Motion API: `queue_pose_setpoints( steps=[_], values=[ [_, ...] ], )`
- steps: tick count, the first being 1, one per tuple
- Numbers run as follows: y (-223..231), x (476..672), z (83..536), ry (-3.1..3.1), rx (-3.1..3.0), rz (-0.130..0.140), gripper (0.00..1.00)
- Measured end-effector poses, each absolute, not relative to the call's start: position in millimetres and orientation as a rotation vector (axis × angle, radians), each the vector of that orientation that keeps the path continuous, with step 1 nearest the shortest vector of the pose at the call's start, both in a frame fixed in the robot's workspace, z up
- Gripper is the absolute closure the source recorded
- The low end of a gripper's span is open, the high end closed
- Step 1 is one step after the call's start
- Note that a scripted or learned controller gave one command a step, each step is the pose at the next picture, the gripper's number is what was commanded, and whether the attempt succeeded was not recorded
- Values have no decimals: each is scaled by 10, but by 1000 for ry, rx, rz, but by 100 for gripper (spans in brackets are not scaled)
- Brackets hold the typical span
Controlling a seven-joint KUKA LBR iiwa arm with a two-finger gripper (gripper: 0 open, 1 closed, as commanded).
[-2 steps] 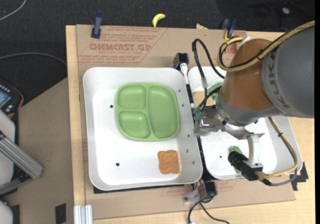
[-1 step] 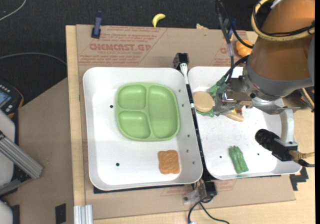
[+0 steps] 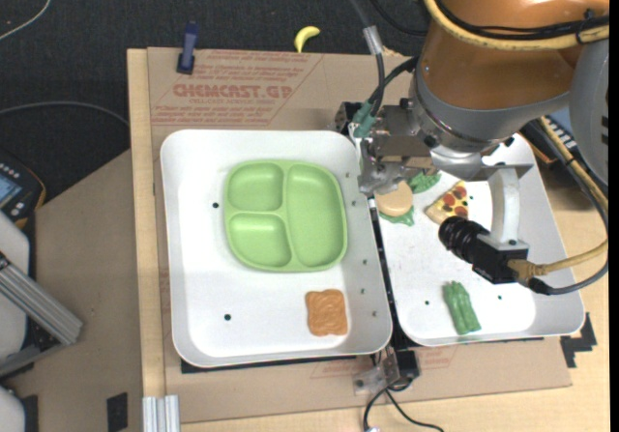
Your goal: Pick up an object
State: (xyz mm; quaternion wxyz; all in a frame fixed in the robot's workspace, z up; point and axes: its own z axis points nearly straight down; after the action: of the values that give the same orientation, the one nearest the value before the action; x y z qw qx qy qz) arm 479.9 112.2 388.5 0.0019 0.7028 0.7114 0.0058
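A round tan toy bun is seen right under the grey 2-finger gripper, middle right of the frame. Its grip cannot be told.

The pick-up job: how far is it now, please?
Nothing looks lifted yet. In hand: the tool sits low at the right bin's left edge, just above a round tan piece; a grip cannot be confirmed. Left: grasping and raising an object. The green piece and pizza slice lie untouched.
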Motion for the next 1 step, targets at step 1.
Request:
queue_pose_setpoints(
  steps=[1],
  values=[
    [1062,4800,3943,2221,2218,4,100]
  ],
)
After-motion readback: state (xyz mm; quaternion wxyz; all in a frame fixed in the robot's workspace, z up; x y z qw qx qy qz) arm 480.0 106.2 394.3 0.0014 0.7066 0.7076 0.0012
